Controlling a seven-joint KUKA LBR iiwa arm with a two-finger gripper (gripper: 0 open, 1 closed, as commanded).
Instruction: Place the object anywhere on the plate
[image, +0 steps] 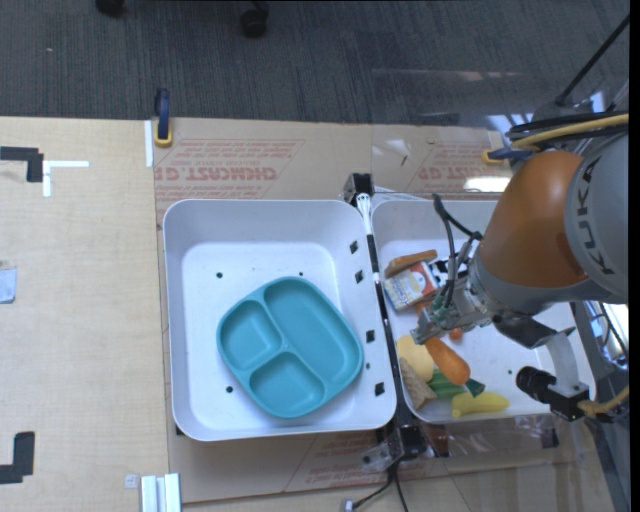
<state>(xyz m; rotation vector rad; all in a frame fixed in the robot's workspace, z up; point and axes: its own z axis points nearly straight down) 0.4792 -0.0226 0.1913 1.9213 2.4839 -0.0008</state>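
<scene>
dark carpet runs along the top, and below it a pale wooden bench (80, 300) carries 2 shallow white bins side by side on a sheet of printed cardboard (230, 160). left bin (190, 240) holds a teal plate (290, 345) with 3 compartments, lying tilted near the middle and bare of any object. right bin (520, 370) holds the loose things: a hot dog (410, 263) by its left wall, a small white packet (408, 290) just below that, then a carrot (447, 362), a yellow piece (412, 355) beside it, and a yellow and green cluster (470, 400) lower down. over this bin hangs the grey arm (545, 235) with its orange band, and the gripper (446, 318) sits low among the toys, between the packet and the carrot; whether it is clenched, released, or has anything in it cannot be told from this angle. judging by that, the step in hand looks like the pick, with the placing not yet begun. the next move would call for a sure hold on 1 object, a lift clear of the divider between the bins, and a carry leftward to the plate.
</scene>
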